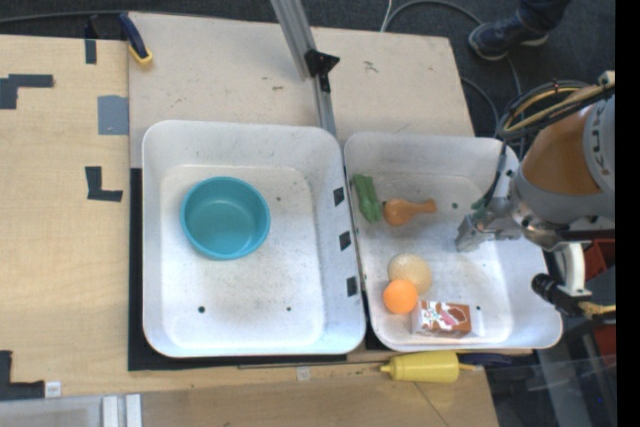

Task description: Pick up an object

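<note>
Camera view: the tool [470, 237] sits low in the right bin [440, 150], its state impossible to tell, apart from the orange ball [400, 297] and drumstick toy [408, 210]; closing here risks grabbing nothing

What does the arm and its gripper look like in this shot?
The grey KUKA arm enters from the right, with a broad orange band above the wrist. Black and yellowish cables loop over its top. The wrist narrows to a grey metal section ending in a small dark two-finger gripper with a hint of green near its base.
</note>
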Robot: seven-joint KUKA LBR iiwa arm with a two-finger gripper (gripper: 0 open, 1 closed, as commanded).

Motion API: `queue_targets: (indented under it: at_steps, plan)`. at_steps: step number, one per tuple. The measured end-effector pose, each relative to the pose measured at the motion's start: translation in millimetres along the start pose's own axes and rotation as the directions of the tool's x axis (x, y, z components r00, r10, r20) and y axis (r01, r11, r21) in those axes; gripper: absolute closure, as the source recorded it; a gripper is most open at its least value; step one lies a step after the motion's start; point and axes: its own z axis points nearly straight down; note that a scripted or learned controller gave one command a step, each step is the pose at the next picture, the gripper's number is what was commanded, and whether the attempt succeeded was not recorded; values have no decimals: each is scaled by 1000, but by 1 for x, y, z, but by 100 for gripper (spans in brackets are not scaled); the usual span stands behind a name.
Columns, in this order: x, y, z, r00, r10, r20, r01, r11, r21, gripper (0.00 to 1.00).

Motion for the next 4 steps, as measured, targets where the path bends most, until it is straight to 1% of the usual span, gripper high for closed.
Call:
queue_targets:
  at_steps: [1,2,3,4]
  plan:
    - [-10,-1,-51,1000,2,2,-2,1000,-4,100]
    - [-9,-5,-112,1000,1,2,-1,1000,-6,100]
    - [-5,-6,-155,1000,0,1,0,1000,-5,100]
    - [56,15,-155,1000,-5,-2,5,1000,-1,100]
